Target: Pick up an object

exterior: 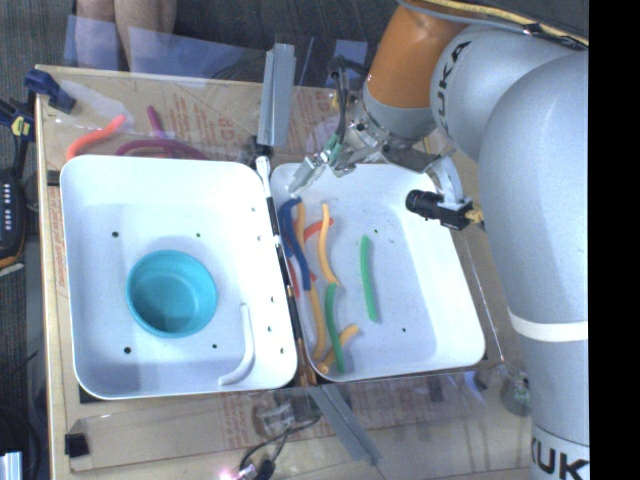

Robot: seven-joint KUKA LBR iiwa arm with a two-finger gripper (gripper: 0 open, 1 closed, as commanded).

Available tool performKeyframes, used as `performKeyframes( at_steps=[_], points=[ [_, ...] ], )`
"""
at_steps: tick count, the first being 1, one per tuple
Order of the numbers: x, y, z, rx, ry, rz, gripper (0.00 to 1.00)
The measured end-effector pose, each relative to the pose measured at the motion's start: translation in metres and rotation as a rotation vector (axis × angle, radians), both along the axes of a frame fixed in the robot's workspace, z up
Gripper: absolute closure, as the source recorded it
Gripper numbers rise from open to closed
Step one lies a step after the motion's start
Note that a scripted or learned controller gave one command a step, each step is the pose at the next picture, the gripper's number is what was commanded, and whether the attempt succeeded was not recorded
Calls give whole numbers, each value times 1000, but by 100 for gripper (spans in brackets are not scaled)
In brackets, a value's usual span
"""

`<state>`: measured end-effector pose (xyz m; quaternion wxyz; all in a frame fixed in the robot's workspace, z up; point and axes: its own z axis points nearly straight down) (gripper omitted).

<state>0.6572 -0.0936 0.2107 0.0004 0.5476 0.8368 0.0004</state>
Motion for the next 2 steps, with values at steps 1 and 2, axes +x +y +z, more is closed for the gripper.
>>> performKeyframes(
  at_steps=[1,2],
  points=[
    [-4,-27,-114,-7,-8,-20,0],
    [-4,-25,-104,-5,-8,-15,100]
  ],
)
